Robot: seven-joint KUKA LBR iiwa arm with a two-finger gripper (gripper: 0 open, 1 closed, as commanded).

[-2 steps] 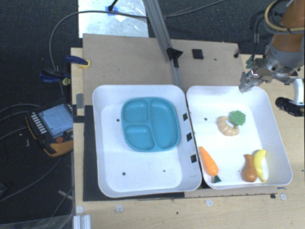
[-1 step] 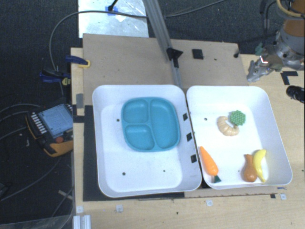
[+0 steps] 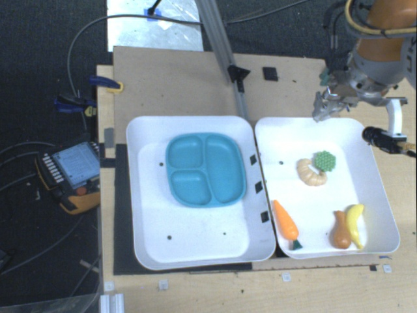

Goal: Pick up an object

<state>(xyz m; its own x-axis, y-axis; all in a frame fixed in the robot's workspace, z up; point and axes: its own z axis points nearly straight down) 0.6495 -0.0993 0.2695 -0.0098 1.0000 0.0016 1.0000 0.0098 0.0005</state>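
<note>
Gripper (image 3: pixel 324 111) above right bin's (image 3: pixel 374 168) upper rim; finger state cannot be told.
4 candidates: croissant (image 3: pixel 311 173) touching broccoli (image 3: pixel 324 160) mid-bin; carrot (image 3: pixel 285 221), banana (image 3: pixel 355 223) lower frame. Best: descend squarely over 1 isolated item.

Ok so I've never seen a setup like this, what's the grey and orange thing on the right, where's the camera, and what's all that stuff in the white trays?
That is a robot arm; its gripper hangs over the far edge of the right bin, with nothing visibly held. The camera sits fixed above the bench, looking down at a slant. The left bin holds a blue divided plate. The right bin holds toy food: a green broccoli touching a croissant, a carrot, and a banana beside a brown piece.
</note>
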